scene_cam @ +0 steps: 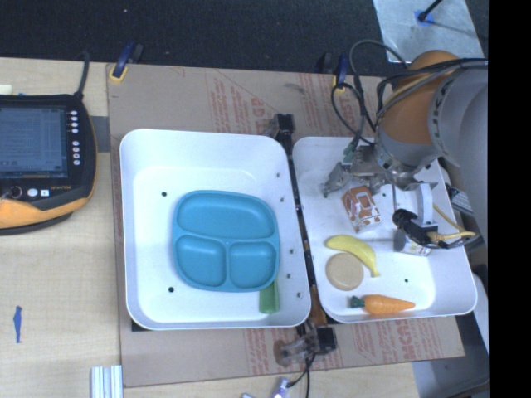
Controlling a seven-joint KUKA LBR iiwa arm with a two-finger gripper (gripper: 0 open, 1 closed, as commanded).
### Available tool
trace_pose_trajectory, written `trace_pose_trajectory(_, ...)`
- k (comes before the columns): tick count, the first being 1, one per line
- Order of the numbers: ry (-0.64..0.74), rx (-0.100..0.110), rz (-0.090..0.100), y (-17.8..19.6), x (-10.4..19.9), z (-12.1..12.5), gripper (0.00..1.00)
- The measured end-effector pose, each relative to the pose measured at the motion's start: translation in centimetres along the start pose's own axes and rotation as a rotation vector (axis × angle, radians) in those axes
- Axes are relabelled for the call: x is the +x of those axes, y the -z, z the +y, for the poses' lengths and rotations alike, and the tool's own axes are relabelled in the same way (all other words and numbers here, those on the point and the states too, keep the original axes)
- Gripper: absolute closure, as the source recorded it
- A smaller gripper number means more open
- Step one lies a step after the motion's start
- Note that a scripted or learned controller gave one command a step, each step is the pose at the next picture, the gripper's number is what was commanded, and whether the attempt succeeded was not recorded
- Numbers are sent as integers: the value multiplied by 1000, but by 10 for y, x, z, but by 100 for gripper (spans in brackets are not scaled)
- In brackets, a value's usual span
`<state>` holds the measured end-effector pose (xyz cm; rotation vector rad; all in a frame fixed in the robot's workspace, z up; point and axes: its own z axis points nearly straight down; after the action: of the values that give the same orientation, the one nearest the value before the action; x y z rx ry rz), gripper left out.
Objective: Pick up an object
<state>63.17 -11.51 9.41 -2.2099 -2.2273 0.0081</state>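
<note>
Hovering tool (358, 175) over snack packet (362, 207).

Red lettering ran in repeated rows across the brown cardboard sheet (207, 98) under the two bins, but it was too small and faint to read. The small packet (361, 207) lying just below the gripper (353, 172) bore brown and white print, also illegible. The handheld pendant's screen (31, 142), far from the jaws, showed blurred lines only.
</note>
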Motion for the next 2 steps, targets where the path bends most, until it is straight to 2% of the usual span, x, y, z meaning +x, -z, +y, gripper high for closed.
trace_pose_trajectory(1,-3,-1,-1,-3,-28,-25,0)
trace_pose_trajectory(2,-1,0,-2,8,-28,-25,100)
